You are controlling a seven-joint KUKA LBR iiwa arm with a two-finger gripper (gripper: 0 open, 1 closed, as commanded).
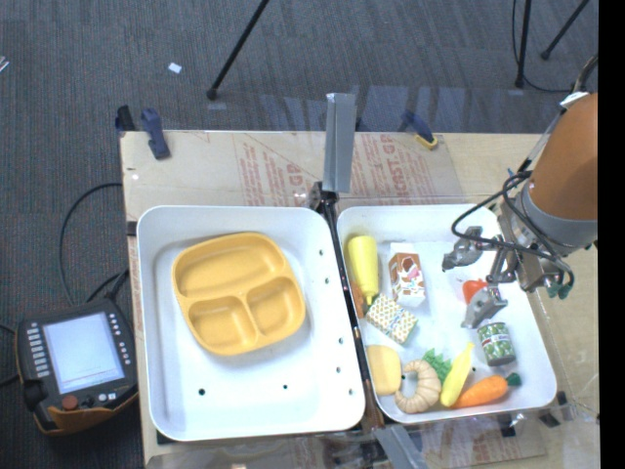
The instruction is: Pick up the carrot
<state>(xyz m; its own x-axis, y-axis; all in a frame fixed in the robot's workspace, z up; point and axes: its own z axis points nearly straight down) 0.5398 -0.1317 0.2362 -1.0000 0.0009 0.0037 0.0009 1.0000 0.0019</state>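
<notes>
**Reaching toward a carrot parked in the far corner**

Spanning the wooden bench [244,169], two shallow white plastic bins sit side by side so the arm can work across both. The left bin [156,379] carries a yellow three-compartment plastic tray [239,291], presumably a drop spot. The right bin [439,218] is the crowded one, which explains why the grey arm with its orange band [571,164] leans in over its right half.

The two-finger gripper [485,279] hangs above the bin floor with its jaws spread and nothing between them, just over a small red item [473,288] too hidden to name.

The orange toy carrot with green top [485,391] lies on its side in the bin's near right corner, touching the yellow corn-like piece [456,374] and just beside the green-labelled toy can [496,343]. Those neighbours leave little room, so I judge the grasp has not begun and will need a careful descent nearer the corner wall.

A yellow cylinder [362,264] and a small milk carton [406,277] lie well apart from the carrot.
</notes>
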